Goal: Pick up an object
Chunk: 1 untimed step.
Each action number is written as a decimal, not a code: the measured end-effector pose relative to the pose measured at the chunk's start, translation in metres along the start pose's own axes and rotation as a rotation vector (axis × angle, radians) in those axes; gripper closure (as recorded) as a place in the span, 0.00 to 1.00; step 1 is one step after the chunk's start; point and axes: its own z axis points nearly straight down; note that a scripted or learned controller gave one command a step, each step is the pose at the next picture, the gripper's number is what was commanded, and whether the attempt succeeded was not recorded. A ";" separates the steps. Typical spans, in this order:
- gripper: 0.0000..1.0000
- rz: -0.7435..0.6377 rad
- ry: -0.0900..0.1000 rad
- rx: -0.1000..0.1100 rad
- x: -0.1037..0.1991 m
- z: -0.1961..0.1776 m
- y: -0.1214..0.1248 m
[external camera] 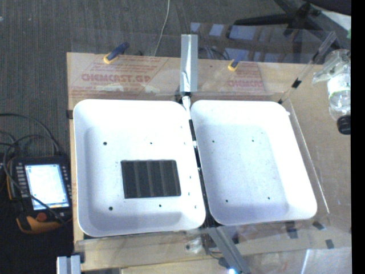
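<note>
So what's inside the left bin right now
The left bin holds one thing: a dark ribbed rectangular pad lying flat on its floor, toward the near side. Small dark dots mark the white floor around it. Whatever lies under the pad is covered.

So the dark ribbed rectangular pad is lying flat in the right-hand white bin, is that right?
Not quite. The camera view shows the dark ribbed rectangular pad lying flat in the left-hand shallow white bin, not the right-hand white bin.
</note>
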 end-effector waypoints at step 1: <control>1.00 0.001 -0.005 0.002 0.000 -0.009 0.000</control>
